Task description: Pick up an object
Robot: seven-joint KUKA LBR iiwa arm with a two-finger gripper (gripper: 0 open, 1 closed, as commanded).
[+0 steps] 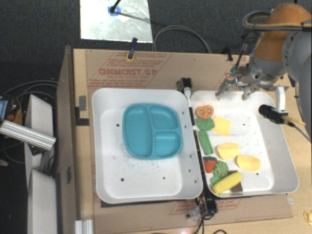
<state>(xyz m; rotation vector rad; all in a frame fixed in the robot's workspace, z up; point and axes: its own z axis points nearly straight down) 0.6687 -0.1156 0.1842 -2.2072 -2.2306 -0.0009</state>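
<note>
We look down on a counter [146,65] covered with printed brown cardboard, dark carpet beyond it, and two shallow white bins side by side: the left bin [109,179] carries a teal divided plate [151,131], and the right bin [278,145] holds a scatter of toy food. Our hand [235,89] hangs over the far edge of the right bin, its two fingers spread apart with nothing between them. Nearest to it, just below and a little toward the divider between the bins, lies the pretzel [204,112]; beneath that sit a green leafy piece [205,124], a yellow wedge [222,126] and a long green pod [205,143]. Farther from the hand come two pale yellow pieces [227,150] [248,163], a strawberry [209,165], a broccoli floret [220,169] and a corn cob [227,182] at the near edge. We judge these to be light, stiff plastic toys with smooth skins, so they would slip under a glancing pinch but should not crush. The pretzel is thin and flat, hard to get fingers under; the yellow wedge looks the better bet, since it stands a little clear of its neighbours and offers flat sides to close across. The arm [282,33] comes in from the far right corner, its orange band above the wrist, the wrist bent down so the fingers point at the bin floor.
</note>
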